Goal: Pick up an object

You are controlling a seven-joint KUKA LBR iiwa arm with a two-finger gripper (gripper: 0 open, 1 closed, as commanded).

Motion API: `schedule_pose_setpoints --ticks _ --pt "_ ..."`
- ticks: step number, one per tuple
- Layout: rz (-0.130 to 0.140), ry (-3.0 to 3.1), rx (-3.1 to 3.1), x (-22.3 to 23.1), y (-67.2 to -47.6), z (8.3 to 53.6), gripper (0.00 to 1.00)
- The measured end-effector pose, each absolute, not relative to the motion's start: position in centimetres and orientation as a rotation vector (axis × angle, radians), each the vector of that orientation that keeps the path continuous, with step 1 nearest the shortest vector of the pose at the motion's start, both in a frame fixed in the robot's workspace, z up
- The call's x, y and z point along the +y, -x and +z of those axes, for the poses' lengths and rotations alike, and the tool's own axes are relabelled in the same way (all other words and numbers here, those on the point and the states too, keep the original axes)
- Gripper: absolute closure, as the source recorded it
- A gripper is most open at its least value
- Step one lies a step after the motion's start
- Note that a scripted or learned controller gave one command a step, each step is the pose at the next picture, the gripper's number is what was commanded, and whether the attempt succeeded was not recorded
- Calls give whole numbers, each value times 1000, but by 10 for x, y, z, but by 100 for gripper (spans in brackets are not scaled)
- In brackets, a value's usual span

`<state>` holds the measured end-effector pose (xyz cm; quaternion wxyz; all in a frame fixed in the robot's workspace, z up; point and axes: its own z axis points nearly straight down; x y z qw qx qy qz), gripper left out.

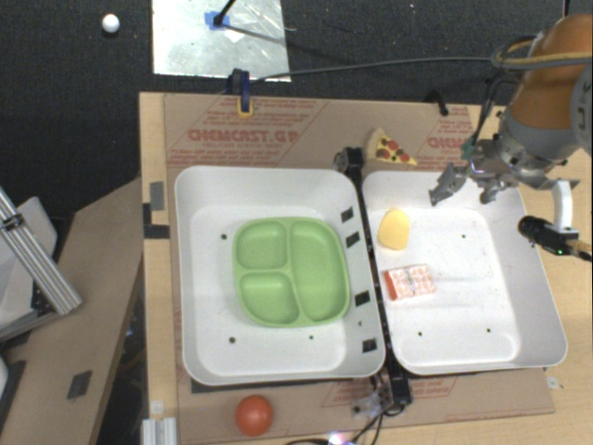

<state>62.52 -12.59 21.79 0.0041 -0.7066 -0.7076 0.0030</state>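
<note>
**Gripper open and empty over the right bin**

You have the gripper (468, 185) hanging above the far edge of the right bin (519, 341), its two dark metal fingers spread apart with nothing between them.

Below and to the left of the jaws, a smooth, rounded yellow lump (394, 229) lies on the bin's matte white floor. Further down from it, you can see a small flat packet (409, 282), red and white with print too small to read.

Well to the left of the jaws, the left bin (208, 350) holds a glossy green plastic tray (290, 272) with three compartments.

Just left of the jaws and past the bin rim, a wedge-shaped toy pizza slice (391, 147) rests on the brown board (278, 128), which reads "CHEMCAST" in red. A round orange-red ball (254, 414) sits on the near edge, far from the jaws.
</note>
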Motion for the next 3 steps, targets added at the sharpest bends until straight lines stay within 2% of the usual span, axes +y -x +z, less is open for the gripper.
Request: schedule_pose_setpoints --ticks 1,2,3 --pt "-1 2218 -2226 -126 -628 225 0" --pt "3 2217 -2222 -120 -621 165 0" --pt "2 2214 -2226 -113 -629 111 0"
